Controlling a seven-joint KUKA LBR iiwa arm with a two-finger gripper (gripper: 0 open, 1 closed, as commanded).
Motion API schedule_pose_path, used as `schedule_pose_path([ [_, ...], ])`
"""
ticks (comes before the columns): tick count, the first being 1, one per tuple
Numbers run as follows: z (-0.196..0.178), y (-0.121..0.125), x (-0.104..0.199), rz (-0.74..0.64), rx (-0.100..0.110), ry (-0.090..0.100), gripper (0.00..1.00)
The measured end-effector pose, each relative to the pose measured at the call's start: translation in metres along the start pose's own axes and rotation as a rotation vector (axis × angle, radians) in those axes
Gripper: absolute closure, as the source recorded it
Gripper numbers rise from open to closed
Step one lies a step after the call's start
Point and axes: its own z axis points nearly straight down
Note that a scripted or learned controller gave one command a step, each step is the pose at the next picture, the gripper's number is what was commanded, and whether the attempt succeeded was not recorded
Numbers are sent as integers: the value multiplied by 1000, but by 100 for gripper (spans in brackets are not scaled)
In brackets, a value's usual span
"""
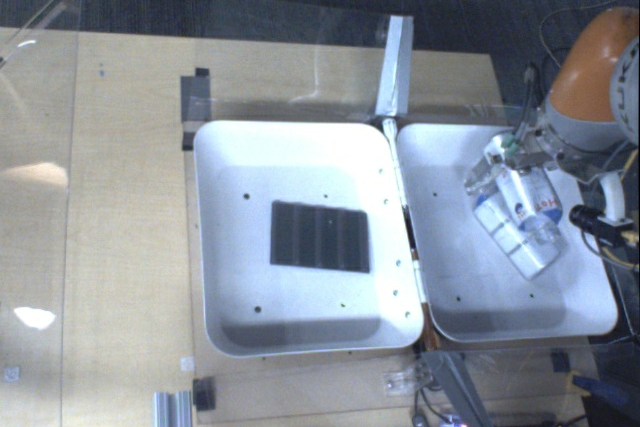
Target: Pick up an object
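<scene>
Seen from above at a slant, a pale wooden bench carries two shallow white bins side by side, touching along their inner edges. The left bin holds one thing: a flat, dark grey ribbed rectangle lying near its middle, well apart from the walls. The right bin has the robot working in it. The grey arm with its orange band reaches in from the right, and its gripper hangs low over the upper middle of that bin, a pale, partly see-through assembly with small blue and red marks, slanting toward the bin's lower right. It cannot be told from this angle where the tool ends and any object begins, nor how the gripper is set, so whether anything is held stays unknown. The only clear candidate for picking is the dark ribbed rectangle, which lies across the divide in the other bin, untouched. Judging by the low, tilted pose, the arm seems to be trying a grasp at the floor of the right bin. A clear plastic sheet covers the bench's left part, catching glare.
</scene>
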Motion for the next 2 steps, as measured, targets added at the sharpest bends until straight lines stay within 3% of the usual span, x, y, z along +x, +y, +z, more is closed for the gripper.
schedule_pose_path([
  [1, 0, 0, 0, 0, 0, 0, 0],
  [2, 42, 10, 3, -74, -8, -4, 0],
])
